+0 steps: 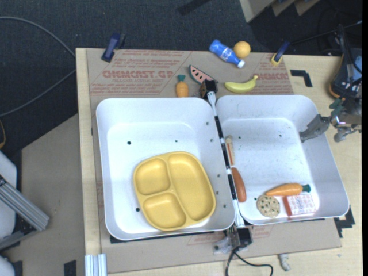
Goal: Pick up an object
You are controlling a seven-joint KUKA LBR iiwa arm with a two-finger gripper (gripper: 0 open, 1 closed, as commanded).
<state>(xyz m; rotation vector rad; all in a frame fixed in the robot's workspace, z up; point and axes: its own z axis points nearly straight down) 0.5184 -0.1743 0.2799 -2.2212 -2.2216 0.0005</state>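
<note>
I am looking at the yellow tray (174, 190) sitting in the left bin (115, 125); the sausage (238, 184), cookie (268, 206), carrot (286, 190) and packet (301, 205) are crowding the right bin's (270, 105) six o'clock wall. My hand (325, 125) is hovering at three o'clock over its rim; whether it is open I cannot tell. Descending there risks clipping the wall; the bin's centre is offering room.
</note>
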